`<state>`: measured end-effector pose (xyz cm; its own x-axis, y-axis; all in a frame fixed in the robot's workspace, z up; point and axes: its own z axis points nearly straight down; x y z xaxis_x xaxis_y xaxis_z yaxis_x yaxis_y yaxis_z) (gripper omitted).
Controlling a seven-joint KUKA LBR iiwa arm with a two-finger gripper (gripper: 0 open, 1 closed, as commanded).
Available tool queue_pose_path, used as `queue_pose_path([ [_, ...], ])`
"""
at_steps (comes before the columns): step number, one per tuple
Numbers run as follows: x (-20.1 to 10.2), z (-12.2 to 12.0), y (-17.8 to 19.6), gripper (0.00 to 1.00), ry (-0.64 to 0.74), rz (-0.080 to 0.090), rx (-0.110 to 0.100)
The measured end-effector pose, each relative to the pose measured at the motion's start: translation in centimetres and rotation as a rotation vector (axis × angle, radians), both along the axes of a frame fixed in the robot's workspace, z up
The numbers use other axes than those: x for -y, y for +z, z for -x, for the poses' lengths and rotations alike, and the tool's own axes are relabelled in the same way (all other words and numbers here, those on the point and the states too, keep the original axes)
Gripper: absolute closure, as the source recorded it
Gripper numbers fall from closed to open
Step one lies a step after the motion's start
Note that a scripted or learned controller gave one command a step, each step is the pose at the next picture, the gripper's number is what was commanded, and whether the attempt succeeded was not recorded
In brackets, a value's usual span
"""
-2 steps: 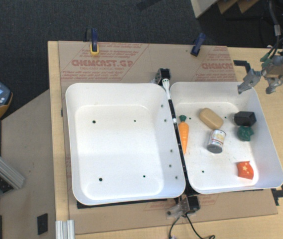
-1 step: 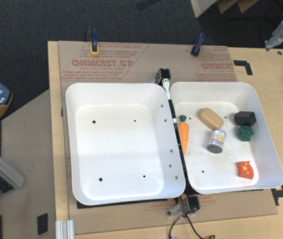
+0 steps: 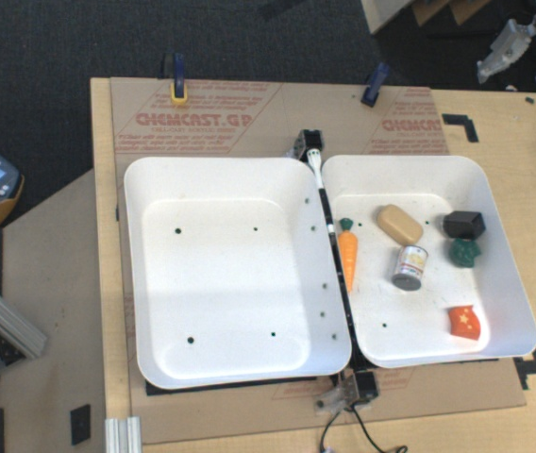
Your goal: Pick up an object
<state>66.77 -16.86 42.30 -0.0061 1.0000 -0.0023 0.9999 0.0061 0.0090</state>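
White plastic left bin (image 3: 145,253) shows just its bare floor with a few dark dots. The white plastic right bin (image 3: 504,272) has all the toys, on the arm's side, I think so they are easy to reach. They lie apart, so each could be grabbed alone:

- orange toy carrot (image 3: 347,260) by the middle wall
- tan oval block (image 3: 398,223)
- small grey can (image 3: 409,267)
- black block (image 3: 462,223)
- green lump (image 3: 463,252)
- orange block with a star (image 3: 464,322)

None is picked up yet. A pale metal part in the top right corner may be the gripper (image 3: 513,50), but I cannot tell if it is open or closed.
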Motion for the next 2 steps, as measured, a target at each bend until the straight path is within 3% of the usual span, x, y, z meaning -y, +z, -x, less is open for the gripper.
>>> queue_pose_path([
  [1, -6.9, 0.0, 4.4, 0.0, 0.002, -0.002, 0.0],
  [2, -17.6, 0.2, -1.7, 0.0, 0.005, -0.007, -0.017],
])
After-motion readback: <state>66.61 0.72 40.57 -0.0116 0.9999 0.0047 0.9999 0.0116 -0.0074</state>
